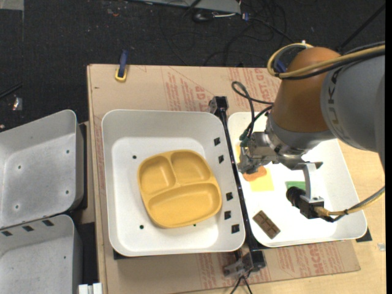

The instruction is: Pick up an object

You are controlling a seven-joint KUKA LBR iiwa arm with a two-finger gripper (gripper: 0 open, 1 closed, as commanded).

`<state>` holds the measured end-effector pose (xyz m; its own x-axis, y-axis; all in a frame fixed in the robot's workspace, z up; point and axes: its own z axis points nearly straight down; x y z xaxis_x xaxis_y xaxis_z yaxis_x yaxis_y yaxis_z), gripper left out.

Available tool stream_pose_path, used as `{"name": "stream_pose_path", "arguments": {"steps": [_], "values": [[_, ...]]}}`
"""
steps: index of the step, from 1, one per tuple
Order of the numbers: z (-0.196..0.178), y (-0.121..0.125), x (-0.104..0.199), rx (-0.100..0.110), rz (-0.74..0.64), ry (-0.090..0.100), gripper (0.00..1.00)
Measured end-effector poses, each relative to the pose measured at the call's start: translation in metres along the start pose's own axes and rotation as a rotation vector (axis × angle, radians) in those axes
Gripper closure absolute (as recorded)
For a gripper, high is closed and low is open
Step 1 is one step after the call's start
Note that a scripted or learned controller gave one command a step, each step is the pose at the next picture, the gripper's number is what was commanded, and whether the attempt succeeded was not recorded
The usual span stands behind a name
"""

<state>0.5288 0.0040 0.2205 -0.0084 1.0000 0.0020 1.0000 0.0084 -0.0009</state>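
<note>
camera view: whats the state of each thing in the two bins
yellow divided plate: flat, upright, in the left bin
orange piece: right bin, beside the gripper
yellow piece: lying flat
green piece: partly hidden
brown block: lying flat

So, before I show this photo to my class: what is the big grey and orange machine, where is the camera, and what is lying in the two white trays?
It is a robot arm, grey with an orange band, reaching in from the right. One fixed camera looks down at a slant on a bench with two shallow white bins. The left bin holds a yellow divided plate. The right bin holds a yellow block, an orange piece, a green piece and a brown bar. Its gripper hangs over the orange and yellow pieces; whether it grasps anything cannot be seen.
</note>
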Motion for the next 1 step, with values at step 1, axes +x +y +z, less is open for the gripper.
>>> {"name": "stream_pose_path", "arguments": {"steps": [1], "values": [[-0.0122,-0.0028,0.057,-0.001,0.0,0.0,1.0]]}}
